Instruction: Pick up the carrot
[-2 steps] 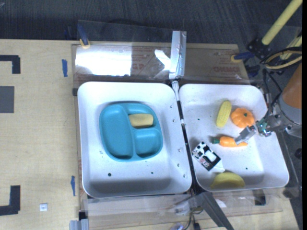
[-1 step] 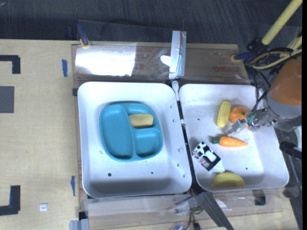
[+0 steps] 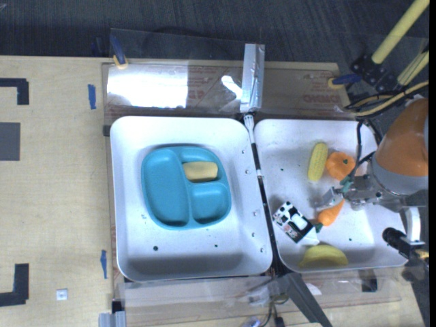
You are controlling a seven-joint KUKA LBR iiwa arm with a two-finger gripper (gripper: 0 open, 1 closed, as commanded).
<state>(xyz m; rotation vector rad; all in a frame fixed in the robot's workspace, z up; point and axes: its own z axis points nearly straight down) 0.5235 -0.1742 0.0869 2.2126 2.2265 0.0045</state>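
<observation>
Yellow banana point(image 3: 324, 255) sits nearest, at the bottom edge of the right bin point(image 3: 286, 142), lower right of frame. Just up-left of it, a black-and-white toy point(image 3: 292, 221) leans near the divider between bins. The carrot point(image 3: 330, 215) lies right-centre in that bin, small and orange, tip slanting down-left. The tool point(image 3: 338, 195) sits just above the carrot's thick end, at the end of the arm point(image 3: 402, 155) coming in from the right edge; looks lined up for a grasp from above, but carrot isn't visibly between the fingers. Open or closed: cannot tell, too small and cluttered. Further up, an orange fruit point(image 3: 338, 163) and a corn cob point(image 3: 317, 161) lie side by side, close enough to crowd the approach. Left bin point(image 3: 129, 182), centre frame, has a blue divided plate point(image 3: 163, 182) with a yellowish bun-like item point(image 3: 201, 172) in its upper-right compartment. Wooden table point(image 3: 48, 182) at left.
</observation>
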